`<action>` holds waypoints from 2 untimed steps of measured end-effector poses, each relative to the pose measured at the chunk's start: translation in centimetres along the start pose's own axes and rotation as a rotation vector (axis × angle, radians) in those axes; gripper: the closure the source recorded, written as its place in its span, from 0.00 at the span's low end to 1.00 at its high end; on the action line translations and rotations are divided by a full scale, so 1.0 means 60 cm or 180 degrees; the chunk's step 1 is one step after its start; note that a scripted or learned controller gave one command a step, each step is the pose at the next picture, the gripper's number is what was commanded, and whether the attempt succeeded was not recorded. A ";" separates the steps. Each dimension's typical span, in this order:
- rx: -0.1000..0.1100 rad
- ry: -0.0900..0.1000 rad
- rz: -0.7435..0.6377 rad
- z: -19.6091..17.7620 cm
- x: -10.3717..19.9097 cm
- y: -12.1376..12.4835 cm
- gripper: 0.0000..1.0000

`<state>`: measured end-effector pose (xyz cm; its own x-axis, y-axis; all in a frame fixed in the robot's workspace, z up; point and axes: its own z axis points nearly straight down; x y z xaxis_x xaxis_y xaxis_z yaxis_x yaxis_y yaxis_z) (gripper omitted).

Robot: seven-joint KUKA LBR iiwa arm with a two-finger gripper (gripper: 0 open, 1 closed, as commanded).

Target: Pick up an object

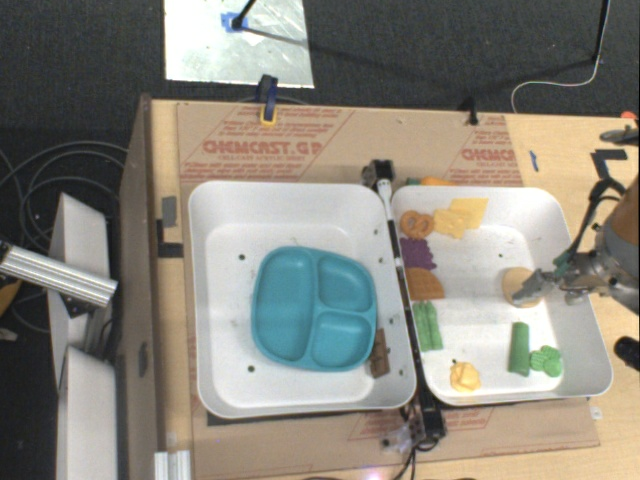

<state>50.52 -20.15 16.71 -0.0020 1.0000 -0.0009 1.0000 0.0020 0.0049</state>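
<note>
Right bin: gripper low at right side, fingers' state cannot tell. Round tan cookie-like piece touching its tip; smooth green cylinder just below, apart

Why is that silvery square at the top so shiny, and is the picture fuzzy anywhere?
In the camera view, the silvery foil-like sheet on the dark floor bounces light back as patchy white glare. The two shallow white bins look bright and evenly lit, with soft shadows. The grey two-finger gripper at the right looks fuzzy, and small toys like the yellow one lack detail.
</note>
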 end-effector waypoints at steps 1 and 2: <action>-0.0007 -0.0013 -0.0012 0.139 0.003 0.102 0.00; -0.0047 -0.0022 -0.0010 0.109 0.001 0.105 1.00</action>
<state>56.88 -20.08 10.22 -0.0052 1.0000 -0.0078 0.9998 0.0053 0.0197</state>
